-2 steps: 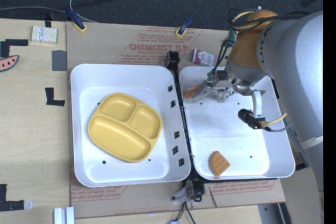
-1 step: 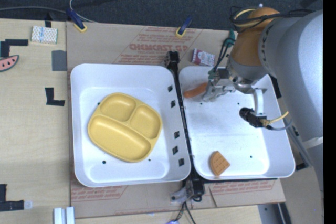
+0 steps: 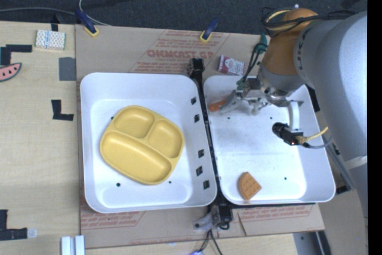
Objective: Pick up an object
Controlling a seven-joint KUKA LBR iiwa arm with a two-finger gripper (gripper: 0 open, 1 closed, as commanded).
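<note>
The right bin [image 3: 310, 185] served as the landmark — a shallow, smooth white plastic tray with rounded corners, its floor faintly speckled and scuffed. Over its far part the grey arm [image 3: 337, 68] reached in from the right, broad and cylindrical, with a glossy orange band [image 3: 283, 48] above the wrist; below that the metallic hand [image 3: 230, 103] pointed toward the bin's far-left corner. Right at its tip lay a small orange object [image 3: 215, 106], elongated and carrot-like, close against the bin's left wall; whether the hand was clenched on it or merely beside it could not be told from this angle. A black fitting with a red spot and a yellow cable [image 3: 288, 133] hung over the middle of the bin. Near the bin's front edge rested a small tan, biscuit-like piece [image 3: 249, 185] with a rough, toasted surface and blunt corners, well apart from the hand.

Just left of the right bin, touching along a seam of black clips, sat the left bin [image 3: 95, 98], equally white and glossy; in it lay a matte yellow divided plate [image 3: 142, 144] — rounded, with three moulded compartments. Both bins rested on a brown cardboard sheet [image 3: 173, 51] with red print, laid on the pale wooden tabletop [image 3: 30, 146]; beyond the right bin's far edge lay a small crinkled packet [image 3: 230, 65].
</note>
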